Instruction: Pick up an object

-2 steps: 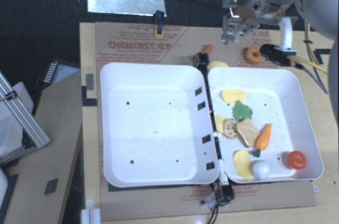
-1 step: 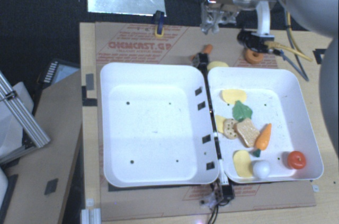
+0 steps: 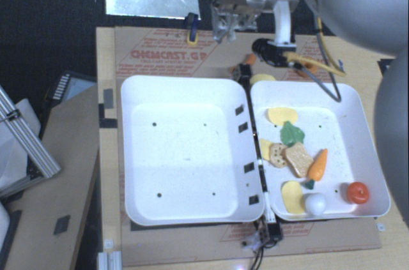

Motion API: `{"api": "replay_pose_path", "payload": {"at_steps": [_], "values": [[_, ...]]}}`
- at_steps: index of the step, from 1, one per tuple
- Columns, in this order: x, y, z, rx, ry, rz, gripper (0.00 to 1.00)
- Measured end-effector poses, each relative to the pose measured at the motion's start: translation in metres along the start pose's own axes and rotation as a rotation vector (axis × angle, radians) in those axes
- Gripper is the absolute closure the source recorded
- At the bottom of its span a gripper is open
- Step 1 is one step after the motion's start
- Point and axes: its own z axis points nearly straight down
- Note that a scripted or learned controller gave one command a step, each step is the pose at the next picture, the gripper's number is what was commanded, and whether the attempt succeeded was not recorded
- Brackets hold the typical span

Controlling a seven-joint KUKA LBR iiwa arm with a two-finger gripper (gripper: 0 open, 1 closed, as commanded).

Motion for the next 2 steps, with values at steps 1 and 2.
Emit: {"api": "replay_pose_path", "payload": {"at_steps": [1,2], "values": [[0.083,0.021,-0.039,-0.004,0.002,0.0,1.0],[0.078,0.02,-0.061,0.0,-0.002,0.005,1.0]]}}
